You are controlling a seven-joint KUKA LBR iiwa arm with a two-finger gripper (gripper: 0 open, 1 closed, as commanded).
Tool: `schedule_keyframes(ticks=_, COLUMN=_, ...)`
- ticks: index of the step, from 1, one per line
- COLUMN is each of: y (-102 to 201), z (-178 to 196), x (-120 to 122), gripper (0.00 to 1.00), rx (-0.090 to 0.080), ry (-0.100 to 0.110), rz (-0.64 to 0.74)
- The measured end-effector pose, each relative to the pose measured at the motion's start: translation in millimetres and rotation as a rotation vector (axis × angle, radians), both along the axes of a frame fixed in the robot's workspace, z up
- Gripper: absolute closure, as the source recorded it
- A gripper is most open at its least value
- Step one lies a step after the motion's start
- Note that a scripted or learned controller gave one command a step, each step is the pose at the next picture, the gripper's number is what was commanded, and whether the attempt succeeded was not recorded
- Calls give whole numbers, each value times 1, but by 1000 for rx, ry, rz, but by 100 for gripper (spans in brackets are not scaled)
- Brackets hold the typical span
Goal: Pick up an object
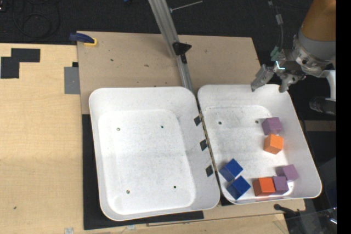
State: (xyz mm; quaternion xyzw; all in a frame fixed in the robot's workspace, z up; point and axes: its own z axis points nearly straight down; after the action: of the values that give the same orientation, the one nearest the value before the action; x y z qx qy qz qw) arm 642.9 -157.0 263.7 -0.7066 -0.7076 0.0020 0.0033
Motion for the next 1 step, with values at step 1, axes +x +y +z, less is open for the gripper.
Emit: schedule_keyframes(ticks=1, y=0, z=3, x=1, gripper=0, rx=-2, ry=-5, rz=2)
